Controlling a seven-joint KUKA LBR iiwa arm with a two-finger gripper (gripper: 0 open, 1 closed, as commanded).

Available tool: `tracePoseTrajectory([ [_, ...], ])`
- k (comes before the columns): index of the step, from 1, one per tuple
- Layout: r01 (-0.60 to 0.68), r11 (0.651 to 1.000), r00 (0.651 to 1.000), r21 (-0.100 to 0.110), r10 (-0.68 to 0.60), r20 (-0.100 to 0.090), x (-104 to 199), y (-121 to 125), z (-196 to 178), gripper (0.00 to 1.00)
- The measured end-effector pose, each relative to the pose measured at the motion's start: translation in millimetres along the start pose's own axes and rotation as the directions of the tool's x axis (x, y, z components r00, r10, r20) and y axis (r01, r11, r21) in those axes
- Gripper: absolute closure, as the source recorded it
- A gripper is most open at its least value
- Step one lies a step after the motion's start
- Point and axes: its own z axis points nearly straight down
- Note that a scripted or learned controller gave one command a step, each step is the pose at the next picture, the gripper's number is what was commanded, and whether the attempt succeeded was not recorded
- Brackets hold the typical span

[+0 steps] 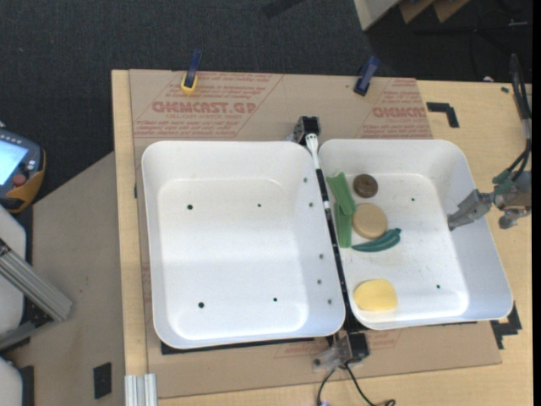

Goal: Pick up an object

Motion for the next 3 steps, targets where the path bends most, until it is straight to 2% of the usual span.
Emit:
tracePoseTrajectory([
  [1, -0.002, 1.0, 1.0, -0.005, 0.002, 0.004, -54.6, -1.5, -54.4, 0.0],
  [2, 0.0, 1.0, 1.0, -0.004, 0.0, 0.003, -52.4, -0.7, -62.7, 1.0],
  [3, 0.007, 1.0, 1.0, 0.007, -0.007, -0.005, 32.8, -1.8, 4.7, 1.0],
])
